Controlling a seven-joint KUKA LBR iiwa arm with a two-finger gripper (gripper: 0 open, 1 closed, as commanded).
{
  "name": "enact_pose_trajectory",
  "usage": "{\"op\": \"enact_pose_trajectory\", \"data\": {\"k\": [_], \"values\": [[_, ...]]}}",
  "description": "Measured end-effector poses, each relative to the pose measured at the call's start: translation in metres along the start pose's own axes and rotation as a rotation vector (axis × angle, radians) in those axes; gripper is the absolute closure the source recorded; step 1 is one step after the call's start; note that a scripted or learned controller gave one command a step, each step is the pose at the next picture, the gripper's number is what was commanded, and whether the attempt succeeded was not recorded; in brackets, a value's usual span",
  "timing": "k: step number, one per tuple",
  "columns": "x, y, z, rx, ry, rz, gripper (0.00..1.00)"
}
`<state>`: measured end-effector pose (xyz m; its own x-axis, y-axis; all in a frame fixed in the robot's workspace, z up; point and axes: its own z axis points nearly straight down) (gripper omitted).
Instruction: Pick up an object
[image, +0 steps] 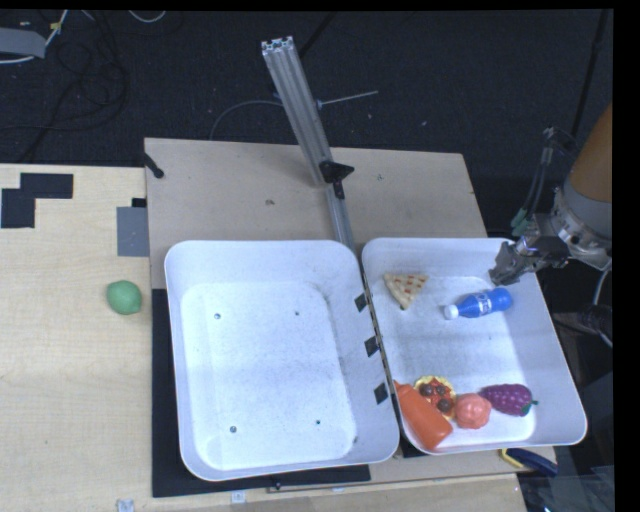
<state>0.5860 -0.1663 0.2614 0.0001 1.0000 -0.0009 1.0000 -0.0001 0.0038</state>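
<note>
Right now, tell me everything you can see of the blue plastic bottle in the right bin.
The small blue plastic bottle lies on its side on the floor of the right white bin, in its upper part. Its body looks glossy blue; its whitish cap end points left, toward the pizza-slice toy, with a gap between them. The dark gripper sits just above its right end; contact cannot be told.

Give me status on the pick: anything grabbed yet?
Done: the arm has reached over the right bin, with the gripper at its far right edge, just above the blue bottle. In hand: nothing visibly between the fingers. Left: the pick itself. The bottle, pizza slice, carrot, grapes and peach-coloured fruit all lie on the bin floor.
</note>
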Motion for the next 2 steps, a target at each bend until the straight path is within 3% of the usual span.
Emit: {"op": "enact_pose_trajectory", "data": {"k": [2], "values": [[0.103, 0.004, 0.024, 0.005, 0.002, -0.004, 1.00]]}}
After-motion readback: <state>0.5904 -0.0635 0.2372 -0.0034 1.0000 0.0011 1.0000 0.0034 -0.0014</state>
